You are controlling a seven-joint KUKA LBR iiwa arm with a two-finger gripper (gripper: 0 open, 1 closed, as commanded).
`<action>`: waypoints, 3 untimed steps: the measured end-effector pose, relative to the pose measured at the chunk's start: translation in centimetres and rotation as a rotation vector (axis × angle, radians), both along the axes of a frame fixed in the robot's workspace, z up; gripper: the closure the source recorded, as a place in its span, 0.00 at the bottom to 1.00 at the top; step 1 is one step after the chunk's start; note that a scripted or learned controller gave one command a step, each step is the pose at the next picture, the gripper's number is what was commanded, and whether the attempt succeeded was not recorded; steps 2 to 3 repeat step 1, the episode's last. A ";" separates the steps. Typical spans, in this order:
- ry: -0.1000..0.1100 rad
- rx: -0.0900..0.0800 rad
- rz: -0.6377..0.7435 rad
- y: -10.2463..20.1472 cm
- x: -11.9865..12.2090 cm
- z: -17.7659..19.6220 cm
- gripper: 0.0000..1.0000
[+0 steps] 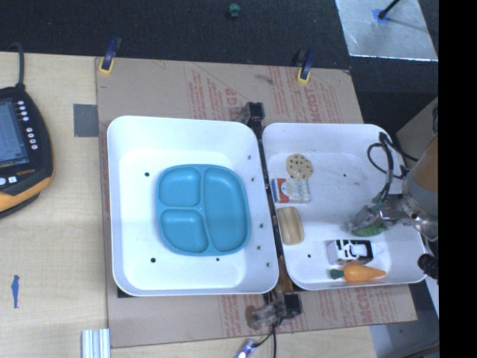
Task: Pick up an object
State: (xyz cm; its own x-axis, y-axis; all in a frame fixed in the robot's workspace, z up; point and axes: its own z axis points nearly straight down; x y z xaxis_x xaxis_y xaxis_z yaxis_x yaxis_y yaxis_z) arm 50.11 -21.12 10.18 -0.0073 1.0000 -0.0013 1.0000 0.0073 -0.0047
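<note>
Objects for picking lie in the right bin (328,136), all on its white floor. You will see a round tan cookie (299,165) with dark specks near the bin's upper left. Just below it lies a small flat packet (290,191), white with red and blue print. Below that sits an oblong tan bread roll (290,224), close against the bin's left wall. Near the lower edge you will find a black-and-white carton (352,250), and touching its lower side an orange carrot (362,273), lying lengthwise along the bin's bottom rim.

The gripper (367,223) sits low in the right half of this bin — above the carton and well apart from the cookie, packet and roll. A green patch shows at its tip; you cannot tell from this view what it is. How far the jaws stand apart cannot be told, nor can you confirm that anything is held. A black cable (381,157) loops above the gripper near the bin's upper right corner.

For clearance, note the open white floor in the middle of the right bin, between the left column of items and the gripper. The roll and the carrot lie near the bin walls — edge room there is tight. The left bin (130,136) holds a blue divided plate (202,209), centred, with bare floor all around it.
</note>
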 end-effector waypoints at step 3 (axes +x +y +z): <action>-0.003 0.001 0.001 8.2 2.8 6.8 1.00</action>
